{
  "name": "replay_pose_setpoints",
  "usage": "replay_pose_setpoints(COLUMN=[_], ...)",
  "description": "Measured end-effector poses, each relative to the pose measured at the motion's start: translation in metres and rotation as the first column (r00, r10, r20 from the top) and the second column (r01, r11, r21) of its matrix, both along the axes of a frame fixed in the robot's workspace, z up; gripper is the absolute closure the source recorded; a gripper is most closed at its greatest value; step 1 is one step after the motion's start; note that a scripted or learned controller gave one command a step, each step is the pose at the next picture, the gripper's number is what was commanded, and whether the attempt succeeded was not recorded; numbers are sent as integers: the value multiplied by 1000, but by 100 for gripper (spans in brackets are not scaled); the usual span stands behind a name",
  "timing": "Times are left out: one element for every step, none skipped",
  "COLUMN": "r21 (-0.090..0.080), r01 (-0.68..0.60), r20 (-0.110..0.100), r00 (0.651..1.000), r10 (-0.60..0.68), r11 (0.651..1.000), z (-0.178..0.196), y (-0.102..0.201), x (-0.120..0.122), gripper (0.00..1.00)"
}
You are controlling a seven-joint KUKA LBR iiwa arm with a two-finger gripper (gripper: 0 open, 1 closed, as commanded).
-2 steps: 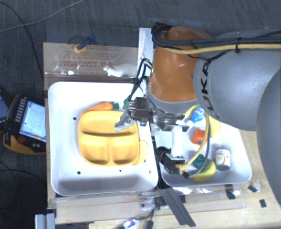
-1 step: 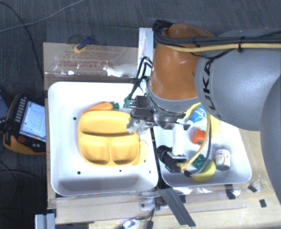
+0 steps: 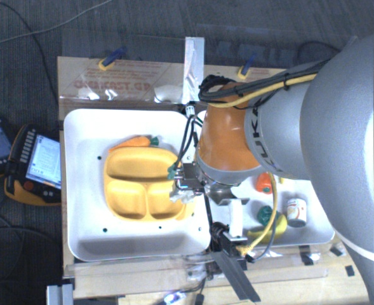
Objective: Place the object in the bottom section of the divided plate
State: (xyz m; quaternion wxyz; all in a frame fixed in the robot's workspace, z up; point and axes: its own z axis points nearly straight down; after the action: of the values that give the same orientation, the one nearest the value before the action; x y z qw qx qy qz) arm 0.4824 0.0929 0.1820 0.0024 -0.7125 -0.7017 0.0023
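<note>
A yellow divided plate lies in the left bin, with one wide section at the top and two smaller ones below. An orange carrot with a green top rests at the plate's upper rim, just outside the wide section. My gripper hangs at the plate's right edge, over the lower right section, under the orange wrist band. I see nothing held in it from this angle. The arm hides the bins' shared wall and part of the right bin.
The right bin holds a small orange item, a green item, a yellow banana and a white can. A tablet and a yellow pendant lie left of the bench. Cables trail along the arm.
</note>
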Motion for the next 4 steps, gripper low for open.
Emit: replay_pose_setpoints(r21=[-1,0,-4,0], r01=[-9,-168,-292,-174], r20=[1,3,3,1], r00=[1000,986,956,985], r10=[9,168,292,174], r11=[1000,986,956,985], z=[30,67,54,39], y=[49,57,7,60], x=[0,1,65,51], gripper=[100,100,100,100])
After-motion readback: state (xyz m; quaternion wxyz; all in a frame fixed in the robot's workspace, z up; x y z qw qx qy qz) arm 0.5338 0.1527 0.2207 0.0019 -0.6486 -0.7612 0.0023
